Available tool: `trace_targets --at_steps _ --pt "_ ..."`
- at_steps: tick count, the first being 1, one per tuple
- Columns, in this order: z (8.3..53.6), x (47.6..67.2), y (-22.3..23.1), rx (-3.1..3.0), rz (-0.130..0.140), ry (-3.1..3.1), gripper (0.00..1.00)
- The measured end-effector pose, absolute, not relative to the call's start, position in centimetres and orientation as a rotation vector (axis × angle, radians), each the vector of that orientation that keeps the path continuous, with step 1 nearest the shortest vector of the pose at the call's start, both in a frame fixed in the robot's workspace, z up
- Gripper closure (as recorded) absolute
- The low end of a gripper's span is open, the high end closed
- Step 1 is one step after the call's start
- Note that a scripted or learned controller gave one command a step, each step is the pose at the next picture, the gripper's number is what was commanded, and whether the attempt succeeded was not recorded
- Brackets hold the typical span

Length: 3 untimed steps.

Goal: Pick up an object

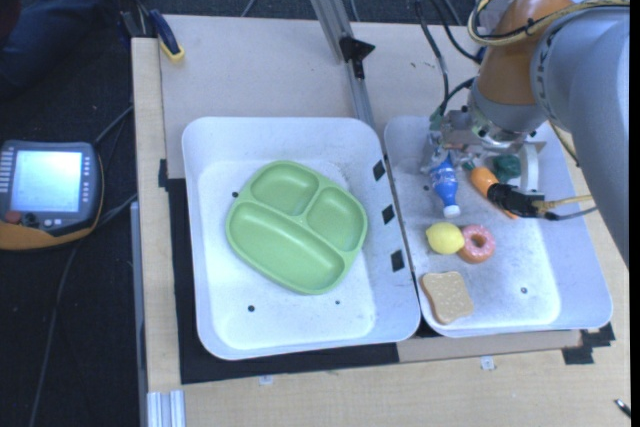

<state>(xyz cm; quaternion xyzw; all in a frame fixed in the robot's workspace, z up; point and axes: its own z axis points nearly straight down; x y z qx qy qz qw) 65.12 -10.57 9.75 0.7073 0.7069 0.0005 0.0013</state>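
One small blue-and-white bottle (445, 187) lies tilted.

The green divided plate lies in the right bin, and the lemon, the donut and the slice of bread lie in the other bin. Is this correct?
Not quite. The camera view shows the green divided plate in the left bin. The lemon, the donut and the slice of bread lie in the right bin.

Arm (590, 65) cut off by the right and top edges; its base out of frame. Wrist covers the far end of the right bin (530, 305). A green item (507, 164) under the wrist, mostly hidden, kind unclear. Blue bottle (445, 185): upper end tucked beneath the wrist, label too small to read.
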Motion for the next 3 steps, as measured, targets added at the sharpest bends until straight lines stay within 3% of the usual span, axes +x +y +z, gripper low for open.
trace_targets --at_steps 3 --pt "23.0 65.6 -10.0 2.216 0.006 2.220 1.00"
